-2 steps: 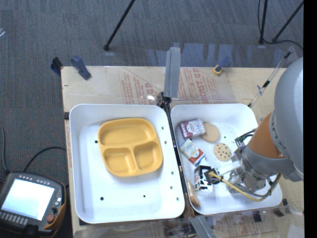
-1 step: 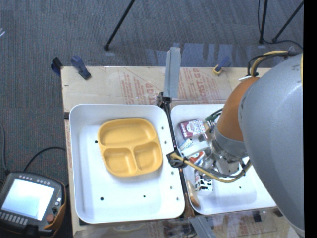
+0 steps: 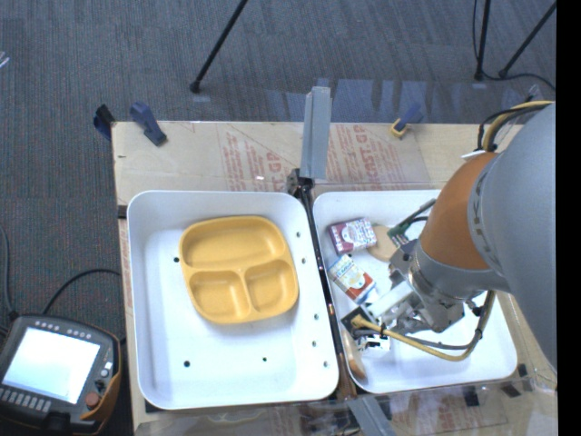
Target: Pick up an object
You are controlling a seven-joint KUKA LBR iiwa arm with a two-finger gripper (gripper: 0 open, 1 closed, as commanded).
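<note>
The arm (image 3: 472, 234) leaned low over the right bin (image 3: 504, 357), with its wrist end near the bin's left wall, toward the front. We could not tell whether the jaws were released or clenched, because the wrist covered them. The likely things to pick lay in this bin: a dark red packet (image 3: 352, 234) at the back, and a blue and white packet (image 3: 352, 278) just beside the wrist. In our judgement the arm stood there because this second packet was the nearest target. The yellow plate (image 3: 239, 268) lay alone in the left bin (image 3: 150, 334), well apart, so it probably played no part.
</note>
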